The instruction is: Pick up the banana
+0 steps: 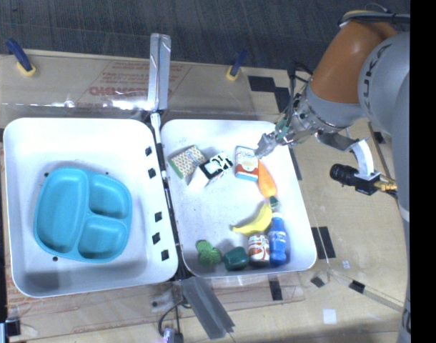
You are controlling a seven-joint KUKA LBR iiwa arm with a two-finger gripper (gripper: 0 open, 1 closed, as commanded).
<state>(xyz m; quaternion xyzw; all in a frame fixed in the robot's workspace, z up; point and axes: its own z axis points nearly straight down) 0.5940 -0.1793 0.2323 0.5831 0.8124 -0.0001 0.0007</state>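
1. You cannot tell from this slanted view whether the jaws are apart or together; the gripper (266, 144) shows as a small pale tip with nothing visibly in it.
2. The banana (255, 220) lies in the right bin (204, 213), toward its right wall, curved, with one end pointing to the bin's middle.
3. The banana is hemmed in on its far side by the carrot (266, 180) and on its near side by a red can (258, 248) and a blue bottle (277, 241); the can and bottle sit just beside it.
4. Your open room is to the banana's left, where the bin floor is bare out to the centre wall.
5. Along the near wall you also have two green items (221, 255), too small to name.
6. At the far end sit a patterned box (186, 161), a black-and-white item (217, 166) and a small carton (246, 161).
7. The gripper hangs over the right bin's far right corner, just beside the carton, well apart from the banana.
8. The arm (354, 56) slants down from the upper right, its orange band above the wrist; its upper part is cut off by the frame.
9. The left bin (18, 191) holds a blue divided tray (82, 213).
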